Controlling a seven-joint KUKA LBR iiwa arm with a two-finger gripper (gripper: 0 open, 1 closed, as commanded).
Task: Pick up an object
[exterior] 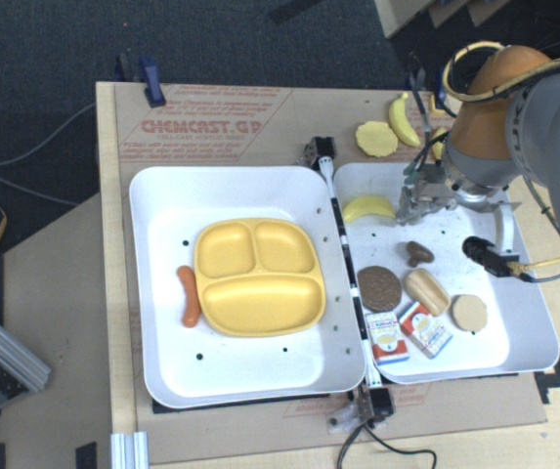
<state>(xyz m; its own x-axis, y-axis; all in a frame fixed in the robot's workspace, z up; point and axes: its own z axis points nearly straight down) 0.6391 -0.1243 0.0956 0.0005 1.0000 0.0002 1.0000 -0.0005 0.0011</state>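
Observation:
My gripper hangs low over the back of the right bin, beneath the orange-banded wrist. A yellow banana-shaped piece lies just to its left, and a small brown lump sits just in front of it. Nearer the front lie a round brown patty, a tan bread roll, a pale round biscuit and two small cartons. I see nothing held between the gripper's tips.
The left bin holds a yellow divided plate with an orange sausage beside it. Behind the right bin, on the bench, lie a banana and a yellow disc.

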